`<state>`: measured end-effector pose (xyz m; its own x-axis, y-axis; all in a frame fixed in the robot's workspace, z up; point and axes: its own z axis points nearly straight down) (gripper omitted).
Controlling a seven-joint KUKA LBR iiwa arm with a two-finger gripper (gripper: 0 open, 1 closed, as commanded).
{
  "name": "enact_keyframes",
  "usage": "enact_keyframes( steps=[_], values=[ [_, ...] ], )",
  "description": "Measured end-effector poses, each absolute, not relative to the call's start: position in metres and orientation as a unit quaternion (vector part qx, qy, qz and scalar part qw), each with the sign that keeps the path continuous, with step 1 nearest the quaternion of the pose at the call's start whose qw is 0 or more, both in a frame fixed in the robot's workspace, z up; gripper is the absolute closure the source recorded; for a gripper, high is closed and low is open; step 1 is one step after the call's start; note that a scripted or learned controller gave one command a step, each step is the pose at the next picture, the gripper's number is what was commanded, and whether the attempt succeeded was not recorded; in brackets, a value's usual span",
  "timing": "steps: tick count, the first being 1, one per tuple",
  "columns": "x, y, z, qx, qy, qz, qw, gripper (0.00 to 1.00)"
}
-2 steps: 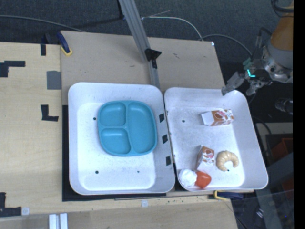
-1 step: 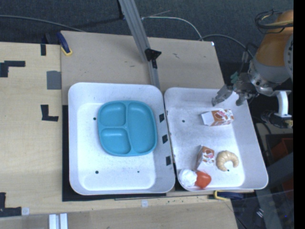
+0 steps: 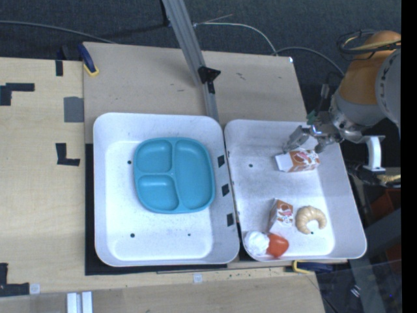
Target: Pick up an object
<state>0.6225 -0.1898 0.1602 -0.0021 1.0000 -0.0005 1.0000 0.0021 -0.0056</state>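
My gripper (image 3: 306, 139) hangs over the back right of the right bin (image 3: 260, 188), its metal fingers spread open just above a white and orange packet (image 3: 299, 161). Nothing sits between the fingers. Nearer the front of that bin lie a small brown and white carton (image 3: 281, 214), a tan croissant (image 3: 311, 218), and a white and red item (image 3: 267, 244) in the front corner.
The left bin (image 3: 114, 175) holds a blue divided plate (image 3: 174, 175). A grey metal pole (image 3: 189, 44) slants in from the top toward the seam between the bins. The arm's grey and orange wrist (image 3: 368, 83) is at the right edge.
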Motion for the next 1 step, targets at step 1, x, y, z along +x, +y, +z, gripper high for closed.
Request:
enact_keyframes(
  steps=[1],
  values=[
    [0.6274, -0.1926, 0.1198, -0.706, -0.708, 0.0012, -0.003, 0.00]
  ],
)
